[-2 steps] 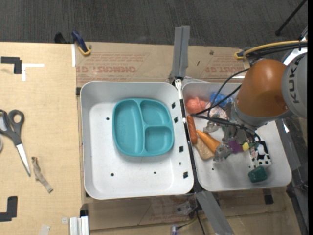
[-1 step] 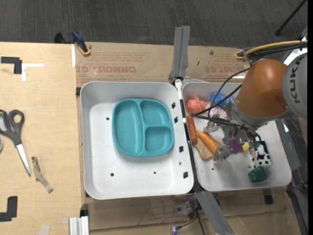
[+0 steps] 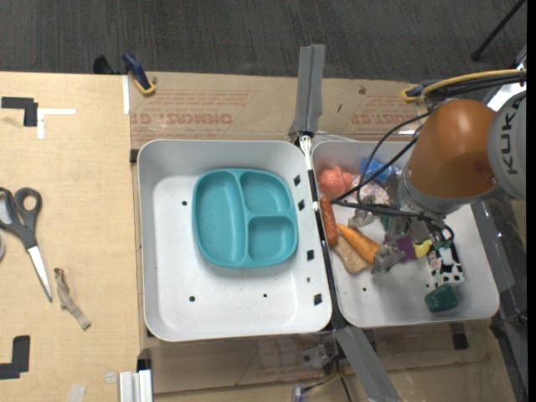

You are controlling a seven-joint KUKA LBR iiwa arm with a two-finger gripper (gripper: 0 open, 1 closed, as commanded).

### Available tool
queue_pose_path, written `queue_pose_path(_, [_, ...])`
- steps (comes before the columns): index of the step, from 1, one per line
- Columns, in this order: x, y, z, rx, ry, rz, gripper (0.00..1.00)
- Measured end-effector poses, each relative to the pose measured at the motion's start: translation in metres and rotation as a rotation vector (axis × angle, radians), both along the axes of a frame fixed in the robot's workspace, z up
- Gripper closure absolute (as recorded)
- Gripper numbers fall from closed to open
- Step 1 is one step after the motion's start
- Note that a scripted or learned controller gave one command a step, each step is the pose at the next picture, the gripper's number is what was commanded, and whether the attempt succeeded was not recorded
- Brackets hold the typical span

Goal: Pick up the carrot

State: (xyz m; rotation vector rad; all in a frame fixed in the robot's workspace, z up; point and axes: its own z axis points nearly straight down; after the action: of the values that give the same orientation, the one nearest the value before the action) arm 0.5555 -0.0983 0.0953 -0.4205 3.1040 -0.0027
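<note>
I see the arm (image 3: 456, 153) over the right bin (image 3: 481, 304), orange band topmost, gripper (image 3: 387, 258) down among the clutter near bin centre. Whether the gripper is apart or together, I cannot tell; cables and toys crowd it. The carrot (image 3: 358, 241) lies at the bin's 9 o'clock side, orange, slanted, its thick end toward 4 o'clock and just beside the gripper; I cannot tell whether they touch. A second, slimmer orange piece (image 3: 327, 222) sits along the bin's left wall, just left of the carrot. A tan piece (image 3: 350, 258) lies under the carrot's lower edge. A pink item (image 3: 337, 178) sits at the bin's 11 o'clock. A dark green block (image 3: 442, 298) rests at 5 o'clock, with a black-and-white spotted toy (image 3: 445, 262) just above it. The left bin (image 3: 167, 308) holds a teal divided plate (image 3: 244, 216), near its centre. On the worktop at far 9 o'clock lie scissors (image 3: 25, 229).
</note>
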Motion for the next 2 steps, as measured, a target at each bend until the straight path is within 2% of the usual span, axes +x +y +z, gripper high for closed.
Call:
queue_pose_path(1, [-0.0272, 0.0032, 0.0000, 0.002, -0.001, -0.129, 0.00])
queue_pose_path(2, [-0.0274, 0.0055, -0.0002, 0.004, 0.001, -0.199, 0.00])
